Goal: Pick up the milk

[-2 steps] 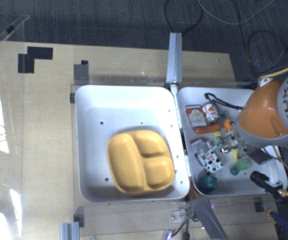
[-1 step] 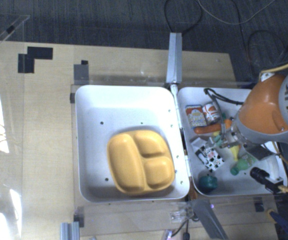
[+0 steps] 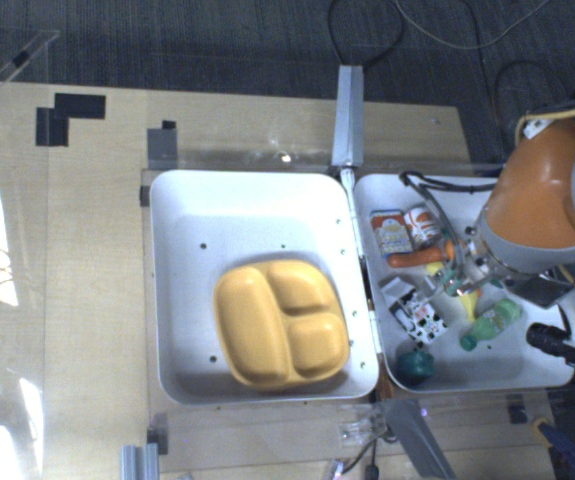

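The milk (image 3: 414,314) is a small white carton with black patches, lying in the right bin (image 3: 507,373) near its left wall. My gripper (image 3: 459,276) hangs over the middle of that bin, just up and to the right of the carton, among the other items. The arm's orange band (image 3: 535,193) and grey wrist cover the bin's right part. Nothing is seen lifted off the bin floor.
An orange carrot-like piece (image 3: 415,259), a red packet (image 3: 392,234) and a small can (image 3: 424,224) lie behind the milk. A green bottle (image 3: 489,324) and a dark teal ball (image 3: 417,366) lie in front. A yellow compartment tray (image 3: 279,320) sits in the left bin (image 3: 187,228).
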